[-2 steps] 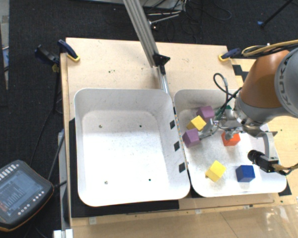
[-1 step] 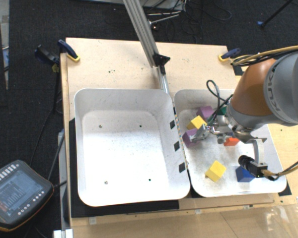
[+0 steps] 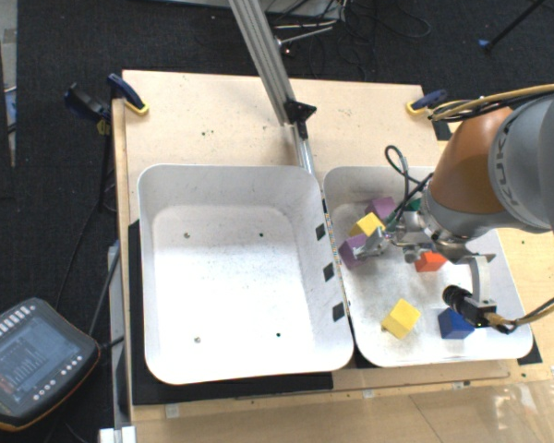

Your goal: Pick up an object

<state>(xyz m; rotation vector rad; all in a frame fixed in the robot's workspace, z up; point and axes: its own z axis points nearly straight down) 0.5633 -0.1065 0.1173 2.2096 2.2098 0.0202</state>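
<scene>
My gripper [image 3: 374, 241] hangs low over the right bin [image 3: 365, 335], near its left wall, just beside a yellow block [image 3: 369, 222] and purple blocks [image 3: 349, 250]. Nearby lie an orange block [image 3: 429, 262], a second yellow cube [image 3: 401, 318] and a blue block [image 3: 454, 325]. The left bin [image 3: 166, 192] sits alongside.

Grey arm [image 3: 526, 155], orange band [image 3: 466, 169]

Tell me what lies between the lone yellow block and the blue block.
In the camera view, bare white bin floor separates the yellow block from the blue block.
</scene>
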